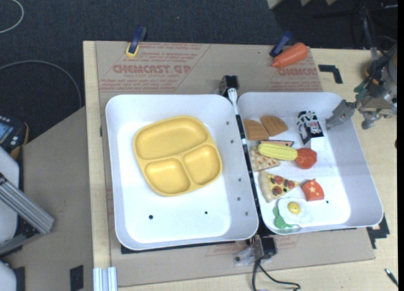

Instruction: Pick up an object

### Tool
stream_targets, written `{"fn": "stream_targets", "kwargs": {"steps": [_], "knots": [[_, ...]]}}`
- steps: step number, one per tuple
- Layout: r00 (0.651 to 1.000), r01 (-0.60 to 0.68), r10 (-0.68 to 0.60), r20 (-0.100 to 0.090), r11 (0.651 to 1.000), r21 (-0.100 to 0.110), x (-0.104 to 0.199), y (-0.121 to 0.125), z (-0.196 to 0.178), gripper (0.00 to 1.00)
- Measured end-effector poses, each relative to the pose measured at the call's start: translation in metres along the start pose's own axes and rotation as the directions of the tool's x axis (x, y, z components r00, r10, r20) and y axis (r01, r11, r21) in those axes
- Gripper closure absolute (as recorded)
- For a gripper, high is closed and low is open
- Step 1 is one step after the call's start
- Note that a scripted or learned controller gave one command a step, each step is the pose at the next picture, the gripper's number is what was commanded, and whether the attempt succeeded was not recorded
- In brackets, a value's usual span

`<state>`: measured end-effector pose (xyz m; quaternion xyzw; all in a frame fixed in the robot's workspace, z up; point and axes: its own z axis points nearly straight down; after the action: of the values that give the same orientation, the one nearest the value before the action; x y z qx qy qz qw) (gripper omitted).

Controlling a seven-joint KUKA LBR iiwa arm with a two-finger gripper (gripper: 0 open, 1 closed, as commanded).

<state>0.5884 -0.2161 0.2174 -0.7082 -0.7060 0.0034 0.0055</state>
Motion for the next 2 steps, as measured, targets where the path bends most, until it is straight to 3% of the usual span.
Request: {"fn": "stream_targets", "kwargs": {"steps": [1, 2], "knots": [[1.0, 0.003, -0.003, 0.004, 1.0, -0.014, 0.0, 0.003, -0.008, 0.0], [1.0, 0.003, -0.003, 0.002, 1.0, -0.009, -0.002, 0.002, 0.034, 0.0]]}}
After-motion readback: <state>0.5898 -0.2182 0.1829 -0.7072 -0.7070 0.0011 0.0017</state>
